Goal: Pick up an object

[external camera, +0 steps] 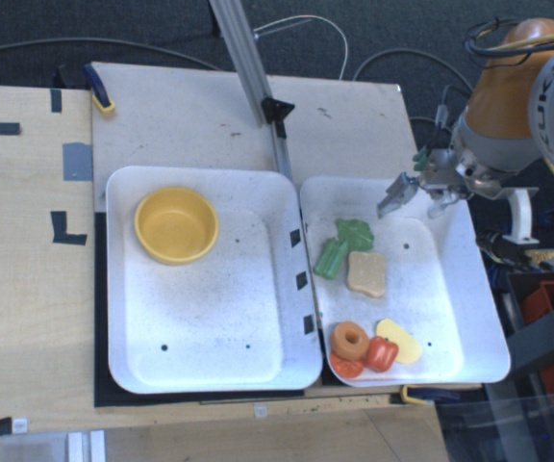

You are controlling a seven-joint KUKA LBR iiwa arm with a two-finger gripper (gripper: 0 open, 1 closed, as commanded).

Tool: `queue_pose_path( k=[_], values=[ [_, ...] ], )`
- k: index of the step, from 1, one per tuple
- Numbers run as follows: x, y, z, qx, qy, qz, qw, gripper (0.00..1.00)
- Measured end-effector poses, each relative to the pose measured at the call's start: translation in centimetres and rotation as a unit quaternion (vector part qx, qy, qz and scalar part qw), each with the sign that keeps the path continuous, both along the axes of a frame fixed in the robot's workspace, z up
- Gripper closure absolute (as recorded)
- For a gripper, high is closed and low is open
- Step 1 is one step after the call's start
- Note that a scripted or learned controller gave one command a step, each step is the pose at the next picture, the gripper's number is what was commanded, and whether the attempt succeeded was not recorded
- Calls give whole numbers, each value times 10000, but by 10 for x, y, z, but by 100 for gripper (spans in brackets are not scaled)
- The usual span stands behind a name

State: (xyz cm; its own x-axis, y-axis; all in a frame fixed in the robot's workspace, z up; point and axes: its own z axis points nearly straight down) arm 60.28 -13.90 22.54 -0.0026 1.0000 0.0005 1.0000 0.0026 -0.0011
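The right bin [450,287] holds a green broccoli-shaped toy [342,244], a tan slice of toy bread [366,272], a brown donut [350,339], a red pepper [380,353] and a yellow piece [400,341]. My gripper [417,198] hovers over the bin's far right part, up and to the right of the green toy. Its two grey fingers are spread apart with nothing between them.
A yellow bowl [176,223] sits in the far left corner of the left bin [210,345]. A slanted metal pole [248,61] rises behind the bins. Cables lie on the dark floor at the back. A wooden tabletop [27,287] extends left.
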Motion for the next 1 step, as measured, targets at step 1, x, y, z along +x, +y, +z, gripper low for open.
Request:
queue_pose_path(
  k=[1],
  values=[
    [0,0,0,1,1,1,10000,0]
  ],
)
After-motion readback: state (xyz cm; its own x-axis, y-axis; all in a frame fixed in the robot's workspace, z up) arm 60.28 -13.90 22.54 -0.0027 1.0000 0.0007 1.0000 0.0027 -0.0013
